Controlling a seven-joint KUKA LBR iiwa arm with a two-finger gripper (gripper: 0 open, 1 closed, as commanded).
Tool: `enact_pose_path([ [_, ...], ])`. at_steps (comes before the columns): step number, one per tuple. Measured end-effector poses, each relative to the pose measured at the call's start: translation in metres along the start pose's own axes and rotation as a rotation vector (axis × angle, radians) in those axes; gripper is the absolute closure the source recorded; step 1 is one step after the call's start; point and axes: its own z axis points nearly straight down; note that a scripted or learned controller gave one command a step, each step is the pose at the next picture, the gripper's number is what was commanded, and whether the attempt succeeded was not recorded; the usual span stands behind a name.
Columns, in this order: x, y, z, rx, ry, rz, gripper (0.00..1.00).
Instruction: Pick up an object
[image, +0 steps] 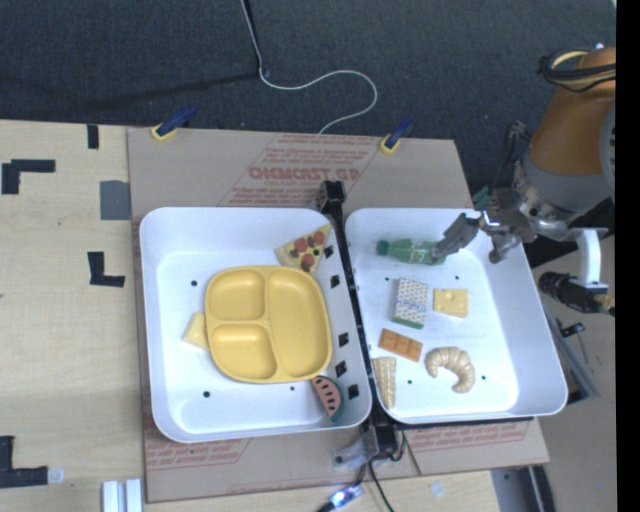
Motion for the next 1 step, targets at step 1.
enact_pose_path([
  [1, 0.0, 0.0021, -0.0065, -0.011, -0.002, -0.003, 0.0],
])
